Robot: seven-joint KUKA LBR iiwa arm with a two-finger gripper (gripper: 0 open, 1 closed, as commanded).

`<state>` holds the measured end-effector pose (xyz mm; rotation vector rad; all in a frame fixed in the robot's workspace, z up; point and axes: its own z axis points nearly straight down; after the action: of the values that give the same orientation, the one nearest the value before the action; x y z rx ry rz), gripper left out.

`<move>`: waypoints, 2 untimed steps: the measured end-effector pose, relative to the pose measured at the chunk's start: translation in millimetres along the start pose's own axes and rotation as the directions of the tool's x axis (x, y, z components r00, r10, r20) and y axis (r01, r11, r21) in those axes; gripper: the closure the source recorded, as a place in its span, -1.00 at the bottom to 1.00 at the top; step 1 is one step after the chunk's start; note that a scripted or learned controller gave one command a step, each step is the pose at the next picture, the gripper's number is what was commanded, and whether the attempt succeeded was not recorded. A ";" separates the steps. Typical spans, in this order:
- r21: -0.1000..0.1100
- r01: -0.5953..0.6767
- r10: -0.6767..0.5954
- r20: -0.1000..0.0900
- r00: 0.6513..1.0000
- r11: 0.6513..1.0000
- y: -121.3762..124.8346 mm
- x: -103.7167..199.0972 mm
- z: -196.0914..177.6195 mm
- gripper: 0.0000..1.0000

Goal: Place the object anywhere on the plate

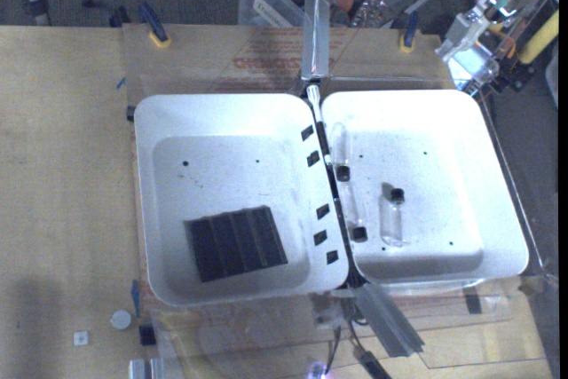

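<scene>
Fixed overhead camera — slanted down on both bins [408, 106]

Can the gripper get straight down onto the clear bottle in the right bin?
Probably yes. The clear bottle lies in the open on the floor of the right bin, apart from the two bottles along the divider, with nothing over it.

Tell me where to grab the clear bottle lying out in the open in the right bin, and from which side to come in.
Probably best across the clear body, below the black cap. The clear bottle lies flat on the right bin's floor, cap toward the far wall, with open floor on both sides. Come straight down, fingers on its left and right flanks; the cap looks narrower and likelier to slip.
</scene>
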<state>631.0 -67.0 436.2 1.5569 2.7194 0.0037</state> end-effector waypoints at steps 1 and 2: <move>0.000 0.189 -0.189 0.001 0.982 0.982 -1.7 -74.7 0.1 1.00; 0.000 0.544 -0.544 0.003 0.839 0.839 -55.3 -138.7 -0.4 1.00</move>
<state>653.5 -214.6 437.1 0.7216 3.0460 -0.0019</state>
